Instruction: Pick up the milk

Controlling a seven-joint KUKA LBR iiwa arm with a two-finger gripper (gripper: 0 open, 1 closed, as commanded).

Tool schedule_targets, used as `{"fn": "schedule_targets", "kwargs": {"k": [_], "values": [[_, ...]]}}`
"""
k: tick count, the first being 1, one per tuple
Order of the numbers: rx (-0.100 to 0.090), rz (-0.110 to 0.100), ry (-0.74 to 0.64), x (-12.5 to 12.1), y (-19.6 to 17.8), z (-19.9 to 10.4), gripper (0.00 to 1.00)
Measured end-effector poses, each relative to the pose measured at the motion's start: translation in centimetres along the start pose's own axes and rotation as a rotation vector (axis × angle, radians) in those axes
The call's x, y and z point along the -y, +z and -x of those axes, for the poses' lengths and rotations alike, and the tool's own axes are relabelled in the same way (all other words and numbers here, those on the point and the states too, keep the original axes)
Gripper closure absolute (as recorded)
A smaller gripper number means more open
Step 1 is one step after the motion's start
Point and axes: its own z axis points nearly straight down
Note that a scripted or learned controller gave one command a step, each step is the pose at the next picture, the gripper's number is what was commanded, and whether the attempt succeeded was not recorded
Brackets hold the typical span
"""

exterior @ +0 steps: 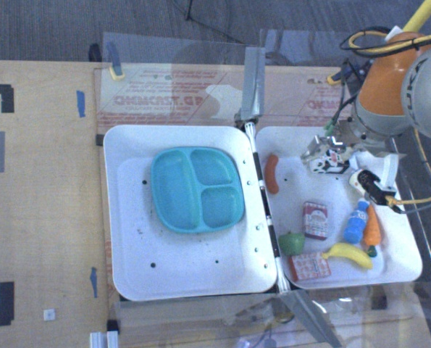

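The milk (pixel 329 165) looks like a small white carton with black patches, lying in the back part of the right bin (pixel 411 263). My gripper (pixel 327 149) hangs directly over it at the end of the grey arm with the orange band (pixel 389 85), which reaches in from the right. The gripper's metal end overlaps the carton's upper edge, and I cannot make out whether it touches the carton.
In the right bin lie a red sausage (pixel 272 174), a red box (pixel 316 220), a blue bottle (pixel 356 223), a carrot (pixel 373 227), a banana (pixel 349 254), a green fruit (pixel 292 243) and another red packet (pixel 311 267). A teal divided plate (pixel 198 189) sits in the left bin (pixel 124 267).
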Motion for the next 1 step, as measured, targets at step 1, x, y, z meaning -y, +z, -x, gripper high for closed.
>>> {"fn": "schedule_targets", "kwargs": {"k": [1], "values": [[0.005, 0.011, -0.084, 1.71, -0.11, -0.12, 0.0]]}}
